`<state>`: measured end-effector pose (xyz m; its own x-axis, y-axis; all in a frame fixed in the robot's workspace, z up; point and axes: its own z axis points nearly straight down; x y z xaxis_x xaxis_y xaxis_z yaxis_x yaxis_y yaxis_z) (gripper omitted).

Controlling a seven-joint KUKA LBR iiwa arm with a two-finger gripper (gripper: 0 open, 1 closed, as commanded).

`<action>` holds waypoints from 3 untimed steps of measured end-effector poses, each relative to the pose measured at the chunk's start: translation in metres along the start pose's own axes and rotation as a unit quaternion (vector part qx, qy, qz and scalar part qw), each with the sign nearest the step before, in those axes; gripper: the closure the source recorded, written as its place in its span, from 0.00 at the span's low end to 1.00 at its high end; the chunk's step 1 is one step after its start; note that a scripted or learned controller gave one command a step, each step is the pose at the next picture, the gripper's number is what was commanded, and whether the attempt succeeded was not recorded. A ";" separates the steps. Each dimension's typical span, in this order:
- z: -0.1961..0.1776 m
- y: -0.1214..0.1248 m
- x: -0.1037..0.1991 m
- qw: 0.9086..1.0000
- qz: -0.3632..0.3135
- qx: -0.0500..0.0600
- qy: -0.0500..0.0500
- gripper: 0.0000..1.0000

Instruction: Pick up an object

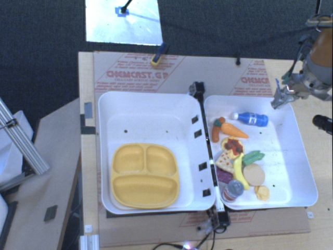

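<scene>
The right bin [299, 155] holds a pile of toy food: a blue bottle [252, 119] near the back, an orange carrot [232, 130], a yellow banana [239, 172], a green pod [253, 157], a round tan disc [254, 175] and a small can [232, 189] at the front. My gripper [280, 96] hangs above the bin's back right corner, to the right of the bottle and apart from every item. Nothing shows between its fingers.
The left bin [151, 105] contains a yellow divided tray [145, 176]. A black divider [205, 150] runs between the bins. A silver plate [124, 14] lies on the dark floor at the back. A metal frame [21, 145] stands at the left.
</scene>
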<state>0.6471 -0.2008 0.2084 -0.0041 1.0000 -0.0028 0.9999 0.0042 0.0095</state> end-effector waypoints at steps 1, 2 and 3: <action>-0.018 0.001 0.000 1.000 0.000 0.002 0.001 1.00; -0.029 -0.037 0.038 1.000 -0.001 0.005 0.002 1.00; -0.018 -0.069 0.068 1.000 -0.001 0.006 0.002 1.00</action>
<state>0.5777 -0.1333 0.2260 -0.0058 1.0000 0.0016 1.0000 0.0058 -0.0026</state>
